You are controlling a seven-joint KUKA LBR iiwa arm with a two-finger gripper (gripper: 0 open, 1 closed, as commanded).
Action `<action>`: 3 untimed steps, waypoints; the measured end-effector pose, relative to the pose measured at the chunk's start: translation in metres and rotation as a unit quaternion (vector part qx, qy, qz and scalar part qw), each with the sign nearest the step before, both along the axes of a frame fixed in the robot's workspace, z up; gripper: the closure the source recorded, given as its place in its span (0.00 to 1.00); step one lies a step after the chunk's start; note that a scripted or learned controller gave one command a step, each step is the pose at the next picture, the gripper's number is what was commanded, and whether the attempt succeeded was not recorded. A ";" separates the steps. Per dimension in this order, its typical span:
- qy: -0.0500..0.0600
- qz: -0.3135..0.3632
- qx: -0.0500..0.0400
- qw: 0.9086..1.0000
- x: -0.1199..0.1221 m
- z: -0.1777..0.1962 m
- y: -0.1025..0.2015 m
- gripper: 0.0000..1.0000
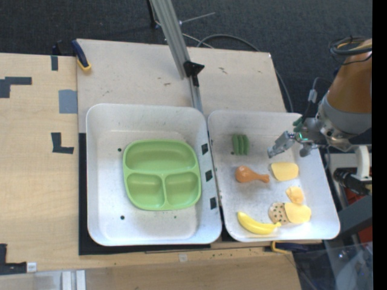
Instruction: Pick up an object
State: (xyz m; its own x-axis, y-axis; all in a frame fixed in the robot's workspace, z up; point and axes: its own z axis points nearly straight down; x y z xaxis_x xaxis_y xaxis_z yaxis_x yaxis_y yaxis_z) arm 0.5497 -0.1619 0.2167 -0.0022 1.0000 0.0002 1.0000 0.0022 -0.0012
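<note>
1. I see the grey arm with its orange band (354,89) coming in from the right edge of the table (139,77), over the right-hand shallow white bin (266,122).
2. The end effector (291,147) hangs above the right part of that bin, near its far right corner. Its two dark fingers (279,147) are spread apart, with nothing between them.
3. Just below the end effector lies a pale yellow, rounded flat toy piece (284,171); I cannot tell whether a fingertip touches it.
4. To the left of that piece sits an orange toy drumstick (250,175), around the middle of the bin.
5. A small ribbed dark green toy block (240,144) rests toward the bin's far left side.
6. Along the near edge lies a yellow toy banana (256,224), with a tan speckled cookie-like disc (277,212) just beside it.
7. Two more yellow-orange toy pieces, a small one (295,194) and a larger one (297,213), sit by the near right corner, close to the disc.
8. The left-hand white bin (100,162) carries a light green plastic divided plate (162,174) around its middle.
</note>
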 end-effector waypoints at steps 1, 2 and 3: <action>0.003 0.000 0.001 1.000 -0.002 -0.061 0.009 0.00; 0.002 -0.001 0.000 1.000 -0.004 -0.109 0.018 0.00; -0.003 -0.001 -0.002 1.000 -0.002 -0.126 0.018 0.00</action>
